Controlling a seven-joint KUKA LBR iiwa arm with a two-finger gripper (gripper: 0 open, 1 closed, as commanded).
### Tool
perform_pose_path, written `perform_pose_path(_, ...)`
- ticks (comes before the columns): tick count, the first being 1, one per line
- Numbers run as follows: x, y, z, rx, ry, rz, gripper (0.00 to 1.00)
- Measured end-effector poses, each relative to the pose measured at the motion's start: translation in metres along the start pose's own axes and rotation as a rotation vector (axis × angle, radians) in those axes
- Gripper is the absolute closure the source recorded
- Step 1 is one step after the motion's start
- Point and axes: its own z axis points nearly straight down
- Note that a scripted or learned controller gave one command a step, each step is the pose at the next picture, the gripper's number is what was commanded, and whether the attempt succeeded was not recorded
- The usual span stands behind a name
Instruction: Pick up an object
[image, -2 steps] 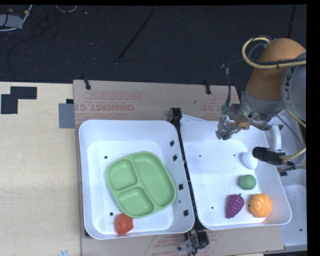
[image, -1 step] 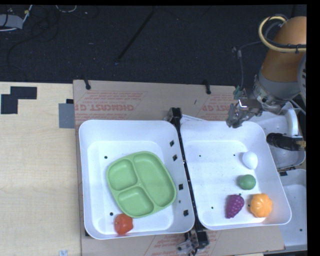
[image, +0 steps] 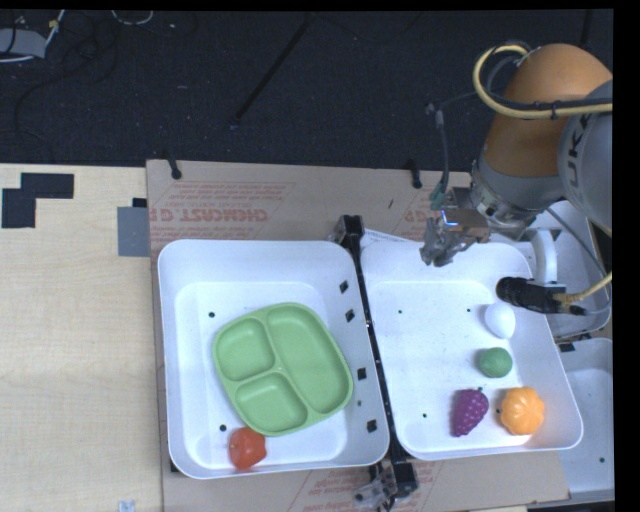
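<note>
Hovering gripper (image: 441, 247), tips blurred, above right bin (image: 420, 300)

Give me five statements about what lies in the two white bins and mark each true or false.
1. The green three-compartment plastic plate lies in the left bin. True.
2. The red-orange toy fruit sits on the plate. False: it lies on the bin floor beside the plate's near edge.
3. The purple toy grape bunch lies beside the orange toy pumpkin. True.
4. The white egg-shaped object is in the left bin. False: it is in the right bin.
5. The claw grips the small green round toy. False: it is at the far rim, apart from it.
</note>
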Motion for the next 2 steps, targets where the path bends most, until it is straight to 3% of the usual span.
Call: perform_pose_path(2,0.115,0.013,0.017,-0.002,0.001,-0.002,1.00)
